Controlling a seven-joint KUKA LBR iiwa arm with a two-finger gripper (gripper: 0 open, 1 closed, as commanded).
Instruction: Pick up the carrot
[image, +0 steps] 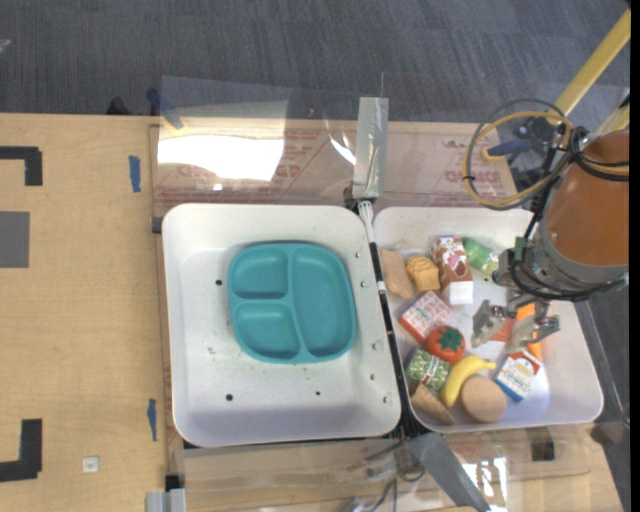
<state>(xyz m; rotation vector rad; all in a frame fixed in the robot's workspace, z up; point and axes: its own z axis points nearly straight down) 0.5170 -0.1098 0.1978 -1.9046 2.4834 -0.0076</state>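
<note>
The hand (515, 328), lower right, straddles the carrot (528, 330); grip state unclear; crowded toys could block closure.

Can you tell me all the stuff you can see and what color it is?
left bin: 1, white, left half of the bench
tray: 1, teal, three compartments, inside the left bin
right bin: 1, white, beside the left bin
banana: 1, yellow, near front of right bin
tomato: 1, red with green top, middle of right bin
small boxes: several, mixed colours, scattered in right bin
carrot: 1, orange, right bin, at the gripper
arm: 1, grey with orange band, over right bin
gripper: 1, metal, down among the toys
</note>
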